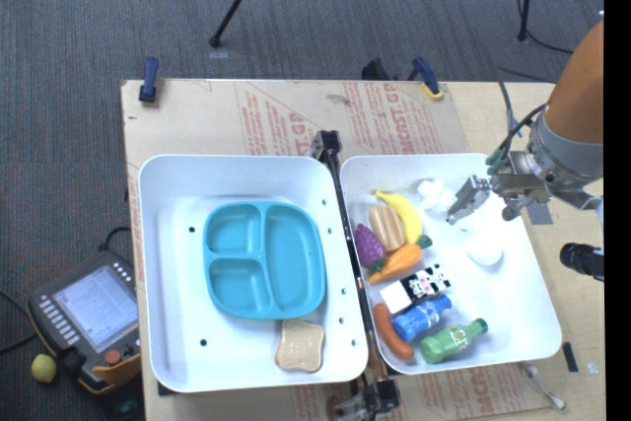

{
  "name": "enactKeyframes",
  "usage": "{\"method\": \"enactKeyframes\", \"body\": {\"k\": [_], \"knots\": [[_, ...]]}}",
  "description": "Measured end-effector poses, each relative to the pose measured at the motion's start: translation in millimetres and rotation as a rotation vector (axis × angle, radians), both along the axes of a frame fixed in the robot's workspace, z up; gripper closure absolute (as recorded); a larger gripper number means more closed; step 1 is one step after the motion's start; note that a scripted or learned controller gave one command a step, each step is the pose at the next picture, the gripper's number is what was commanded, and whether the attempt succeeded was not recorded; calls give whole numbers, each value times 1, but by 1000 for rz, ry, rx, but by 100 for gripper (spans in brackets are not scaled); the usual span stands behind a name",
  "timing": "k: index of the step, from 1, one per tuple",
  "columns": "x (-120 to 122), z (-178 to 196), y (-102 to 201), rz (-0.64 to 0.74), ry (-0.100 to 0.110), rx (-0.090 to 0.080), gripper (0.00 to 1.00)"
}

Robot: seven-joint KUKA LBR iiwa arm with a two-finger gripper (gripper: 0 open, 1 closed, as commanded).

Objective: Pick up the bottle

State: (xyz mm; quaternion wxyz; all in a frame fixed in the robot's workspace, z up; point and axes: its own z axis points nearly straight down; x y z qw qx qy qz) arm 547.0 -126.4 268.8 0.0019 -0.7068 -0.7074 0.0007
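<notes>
A green bottle (pixel 453 340) with a pale cap lies on its side at the front of the right bin (pixel 537 311). Just behind it, touching, lies a blue bottle (pixel 421 318) with a white label. My gripper (pixel 490 204) hangs over the back right of that bin, well behind both bottles. It stands open with nothing between its fingers, one fingertip (pixel 463 202) pointing down-left near a white lump (pixel 431 192).
The right bin also holds a banana (pixel 399 210), purple grapes (pixel 367 245), a carrot (pixel 394 261), a cow-patterned box (pixel 426 284), a red sausage (pixel 391 330) and a white disc (pixel 483 251). The left bin holds a blue divided plate (pixel 264 259) and a bread slice (pixel 299 347).
</notes>
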Motion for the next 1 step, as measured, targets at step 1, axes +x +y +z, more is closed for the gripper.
{"method": "enactKeyframes", "body": {"k": [1], "knots": [[0,10,0,1,2,1,100]]}}
